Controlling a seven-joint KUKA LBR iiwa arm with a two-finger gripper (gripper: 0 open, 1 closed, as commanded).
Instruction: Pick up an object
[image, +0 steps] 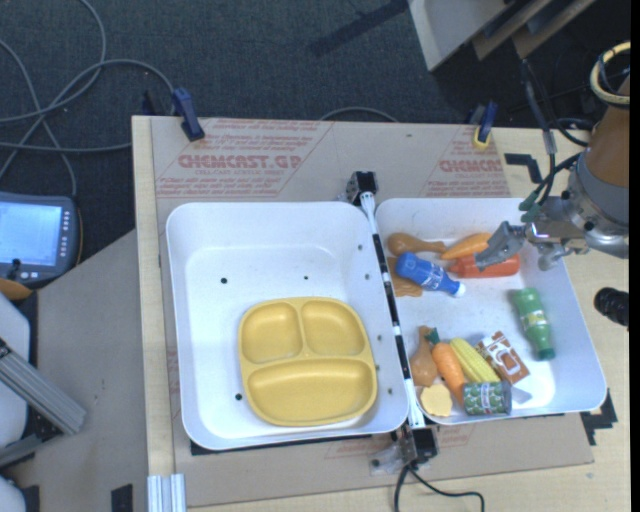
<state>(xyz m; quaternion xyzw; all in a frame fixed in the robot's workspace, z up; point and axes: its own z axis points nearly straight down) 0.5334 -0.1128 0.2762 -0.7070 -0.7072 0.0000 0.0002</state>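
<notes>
Yellow divided plate (305, 360) in left bin (200, 250), toy food in right bin (575, 300)

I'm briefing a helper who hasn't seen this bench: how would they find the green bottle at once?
Start at the right-hand white bin, the one crowded with toy food. Look along its right side, below the gripper. The green bottle lies there on its side, apart from the others; it is the one wholly green item, whereas the blue bottle lies near the divider between the bins.
</notes>
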